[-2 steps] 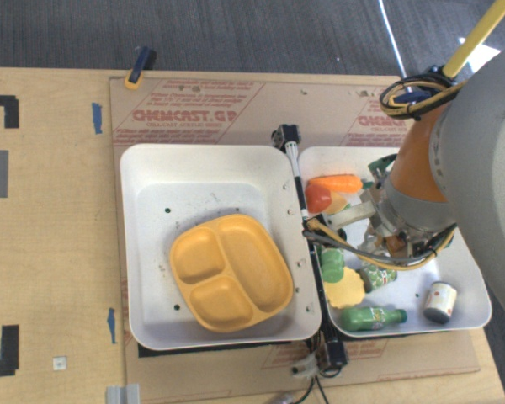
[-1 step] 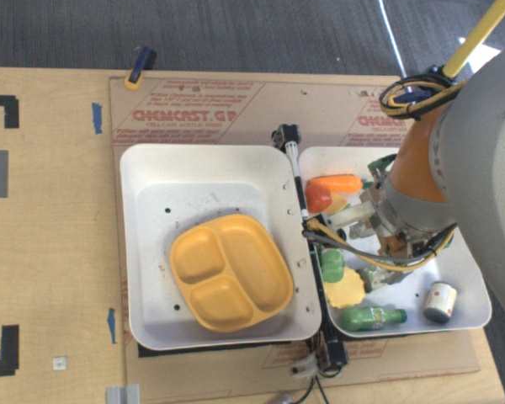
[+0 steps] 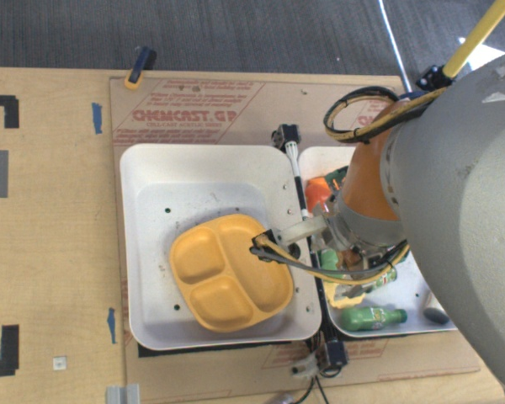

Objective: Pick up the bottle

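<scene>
The arm fills the right of the frame and reaches down over the right bin, hiding most of that bin. The desk carries both bins side by side. The left bin, at frame centre, holds a yellow tray with three compartments, lying at the bin's lower middle. The wrist, below the orange band, sits over the wall between the bins, with cables looping out across the tray's right edge. The gripper itself is hidden under the wrist, so it cannot be told whether it is released or clenched.

The bottle, green, lies on its side near the lower edge of the right bin, just below the wrist. An orange item lies at that bin's upper left.

Judged step: approach, with the grasp not yet confirmed. The next move calls for the gripper to be centred over the bottle, aligned across its long axis, then lowered.
</scene>
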Available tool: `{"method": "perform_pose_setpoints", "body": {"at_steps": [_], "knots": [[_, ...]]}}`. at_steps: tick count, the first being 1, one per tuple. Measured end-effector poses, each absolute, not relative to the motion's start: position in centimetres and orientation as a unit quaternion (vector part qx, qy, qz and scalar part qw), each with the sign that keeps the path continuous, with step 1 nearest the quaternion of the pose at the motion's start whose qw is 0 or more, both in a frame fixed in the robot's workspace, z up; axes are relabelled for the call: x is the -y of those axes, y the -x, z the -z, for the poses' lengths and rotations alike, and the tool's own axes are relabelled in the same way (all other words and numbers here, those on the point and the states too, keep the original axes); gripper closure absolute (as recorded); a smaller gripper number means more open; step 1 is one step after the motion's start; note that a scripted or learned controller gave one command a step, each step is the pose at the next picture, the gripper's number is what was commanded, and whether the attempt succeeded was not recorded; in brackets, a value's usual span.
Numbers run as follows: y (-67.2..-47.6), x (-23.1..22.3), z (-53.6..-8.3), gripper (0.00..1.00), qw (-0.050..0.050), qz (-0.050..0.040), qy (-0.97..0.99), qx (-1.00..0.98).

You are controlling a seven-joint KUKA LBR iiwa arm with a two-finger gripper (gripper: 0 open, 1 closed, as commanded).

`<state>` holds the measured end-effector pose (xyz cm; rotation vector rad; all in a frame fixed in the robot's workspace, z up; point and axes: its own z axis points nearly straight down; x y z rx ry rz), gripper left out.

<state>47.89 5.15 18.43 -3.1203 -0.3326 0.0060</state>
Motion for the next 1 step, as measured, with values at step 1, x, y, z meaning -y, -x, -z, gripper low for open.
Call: {"method": "perform_pose_setpoints", "body": {"at_steps": [1], "knots": [[-47.97, -5.20, -19.44, 1.00, 0.002, -0.0015, 0.994, 0.108]]}}
